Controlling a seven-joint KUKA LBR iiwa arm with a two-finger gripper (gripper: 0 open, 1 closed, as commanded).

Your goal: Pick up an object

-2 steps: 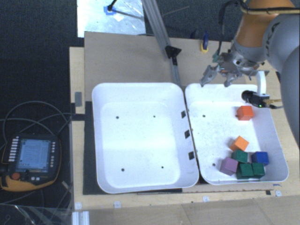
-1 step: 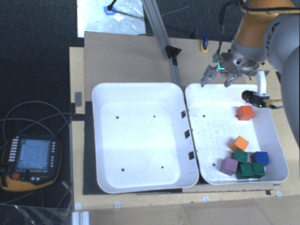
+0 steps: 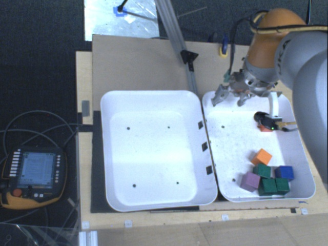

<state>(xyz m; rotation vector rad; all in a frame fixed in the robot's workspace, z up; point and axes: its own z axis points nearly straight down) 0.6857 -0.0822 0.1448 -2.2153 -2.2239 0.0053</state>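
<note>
Several small blocks lie clustered in the near right corner of the right bin (image 3: 225, 137): an orange block (image 3: 264, 156), a purple block (image 3: 250, 181), a blue block (image 3: 285, 172) and green blocks (image 3: 267, 187). A small red piece (image 3: 264, 128) lies farther back near the right wall, partly under a black part of the arm. My gripper (image 3: 229, 99) hangs over the bin's far left corner, well away from the blocks. Its fingers (image 3: 218, 97) stand apart, open, with nothing between them.
The left bin (image 3: 154, 147) sits beside the right one, the two sharing a middle rim. A slanted metal pole (image 3: 177, 35) rises behind the bins. A control pendant (image 3: 35, 176) with cables lies on the floor at the left.
</note>
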